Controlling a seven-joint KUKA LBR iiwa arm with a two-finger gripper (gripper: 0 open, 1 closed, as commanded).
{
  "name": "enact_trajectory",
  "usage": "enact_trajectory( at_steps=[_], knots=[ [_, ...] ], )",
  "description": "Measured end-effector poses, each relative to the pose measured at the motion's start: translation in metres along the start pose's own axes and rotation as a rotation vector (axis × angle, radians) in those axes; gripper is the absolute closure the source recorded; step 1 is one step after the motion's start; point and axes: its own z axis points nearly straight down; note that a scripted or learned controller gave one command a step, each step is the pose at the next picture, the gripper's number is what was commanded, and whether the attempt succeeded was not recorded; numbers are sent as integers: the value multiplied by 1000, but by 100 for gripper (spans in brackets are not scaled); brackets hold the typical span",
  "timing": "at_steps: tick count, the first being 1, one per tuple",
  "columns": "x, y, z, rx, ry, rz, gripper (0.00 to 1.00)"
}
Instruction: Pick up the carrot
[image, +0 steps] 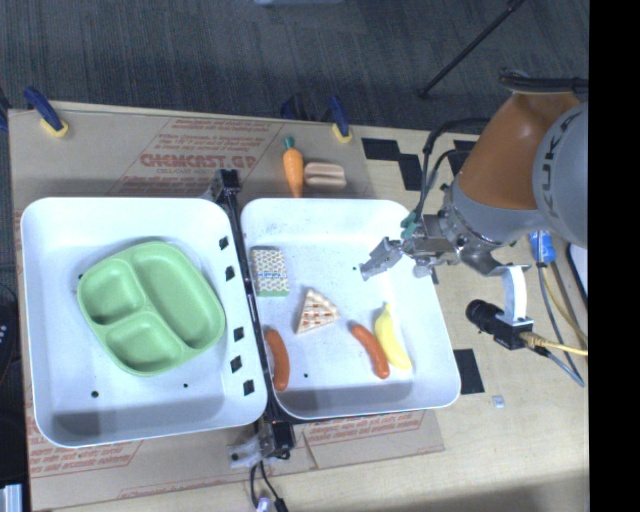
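The carrot (292, 170), orange with a green top, lies on the cardboard just behind the right bin (330, 215), outside both bins, with its green end pointing away. My gripper (378, 258) hangs over the right part of the right bin, well to the right of and nearer than the carrot. It points left and is open, with nothing between its fingers.
A bun-like toy (325, 176) lies right beside the carrot. The right bin holds a patterned block (268, 270), a triangular slice (316, 312), two sausages (277, 358) (370, 350) and a banana (392, 340). A green divided plate (150, 305) sits in the left bin. A blue clamp (340, 122) stands behind the carrot.
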Motion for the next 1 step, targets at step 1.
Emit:
enact_trajectory(
  at_steps=[1],
  knots=[
    [65,72,61,0,0,170,0]
  ],
)
